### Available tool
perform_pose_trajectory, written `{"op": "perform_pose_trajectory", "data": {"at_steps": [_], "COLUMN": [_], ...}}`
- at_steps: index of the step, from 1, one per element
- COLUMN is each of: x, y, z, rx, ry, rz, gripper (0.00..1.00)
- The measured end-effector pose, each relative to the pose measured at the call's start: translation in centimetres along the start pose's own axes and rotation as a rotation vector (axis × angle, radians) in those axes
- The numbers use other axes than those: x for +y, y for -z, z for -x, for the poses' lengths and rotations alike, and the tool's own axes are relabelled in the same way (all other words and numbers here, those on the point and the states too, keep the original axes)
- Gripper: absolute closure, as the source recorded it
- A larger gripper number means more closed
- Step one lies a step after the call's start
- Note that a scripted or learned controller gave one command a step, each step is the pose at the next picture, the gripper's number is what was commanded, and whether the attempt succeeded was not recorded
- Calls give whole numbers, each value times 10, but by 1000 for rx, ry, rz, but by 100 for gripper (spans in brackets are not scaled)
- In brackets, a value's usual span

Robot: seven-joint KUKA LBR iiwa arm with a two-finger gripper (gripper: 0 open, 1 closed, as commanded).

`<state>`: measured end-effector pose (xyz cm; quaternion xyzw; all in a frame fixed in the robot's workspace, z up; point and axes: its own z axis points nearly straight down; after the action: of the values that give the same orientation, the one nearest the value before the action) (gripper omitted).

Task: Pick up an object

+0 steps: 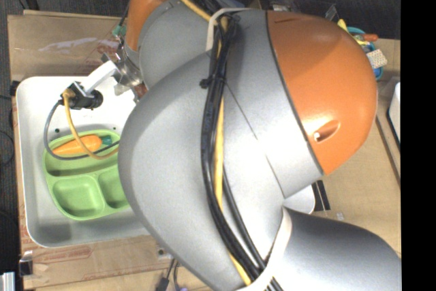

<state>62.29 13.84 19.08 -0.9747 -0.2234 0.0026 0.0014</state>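
An orange carrot-shaped toy with a green tip (pixel 82 144) lies in the upper compartment of the green divided plastic tray (pixel 80 200), inside the left shallow white bin (pixel 28 146). The pincer (pixel 127 78) seems to sit just beyond the tray's far edge (the arm's bulk hides most of it), and I cannot tell whether it is open or closed. Best to come down centred across the carrot's narrow width, clear of the tray's walls.

camera: single, fixed above bench (pixel 48 37) | facing: down at a slant | near: arm (pixel 259 146) close under lens, centre-right | far: white bin (pixel 30 167) lower left
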Motion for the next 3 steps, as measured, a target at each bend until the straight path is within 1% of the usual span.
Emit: {"op": "perform_pose_trajectory", "data": {"at_steps": [1,2,3], "x": [-34,-32,-59], "y": [-96,-99,82], "z": [23,-28,-61], "rx": [10,6,12], "ry": [-4,-245,-245], "rz": [3,2,5], "gripper": [0,0,0]}}
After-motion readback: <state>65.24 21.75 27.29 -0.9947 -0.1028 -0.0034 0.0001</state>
